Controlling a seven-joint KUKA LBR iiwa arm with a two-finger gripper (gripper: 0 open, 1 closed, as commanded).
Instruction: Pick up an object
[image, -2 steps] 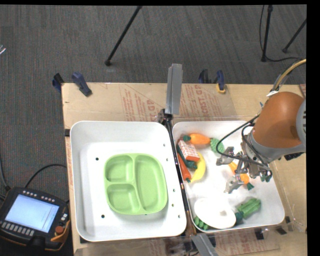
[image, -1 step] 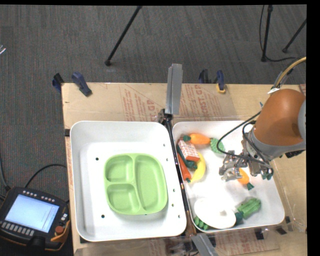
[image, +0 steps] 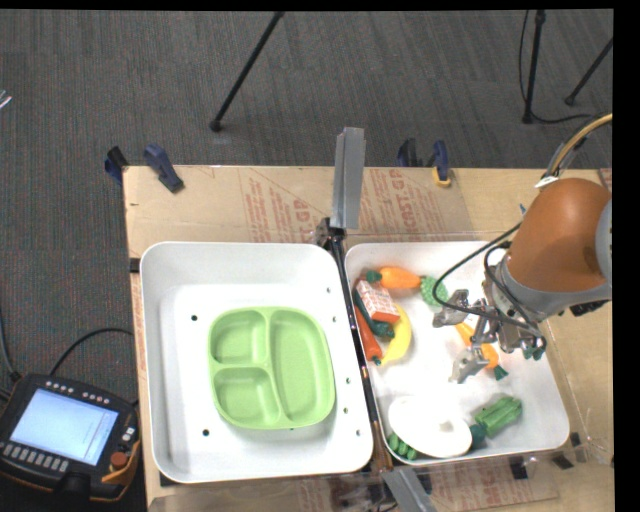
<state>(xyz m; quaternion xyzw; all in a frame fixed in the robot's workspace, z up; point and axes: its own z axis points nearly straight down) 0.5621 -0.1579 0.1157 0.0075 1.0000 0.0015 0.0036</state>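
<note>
My gripper (image: 458, 338) hangs low over the middle of the right bin (image: 548, 400), under the orange wrist band. Its two grey fingers (image: 449, 306) stand apart, so it is open. A small orange carrot toy with a green top (image: 486, 356) lies just to the right of the fingers, partly hidden by the wrist; it is not clamped. To the left are a yellow banana (image: 402, 342), a red and white box (image: 377, 301), a larger orange carrot (image: 398, 278) and a red-orange stick (image: 366, 337).
A white plate (image: 430, 425) lies at the right bin's front, a green toy (image: 497, 413) beside it and another green piece (image: 399, 446) under its rim. The left bin (image: 170, 290) holds a green divided tray (image: 271, 368). A teach pendant (image: 65, 428) sits at lower left.
</note>
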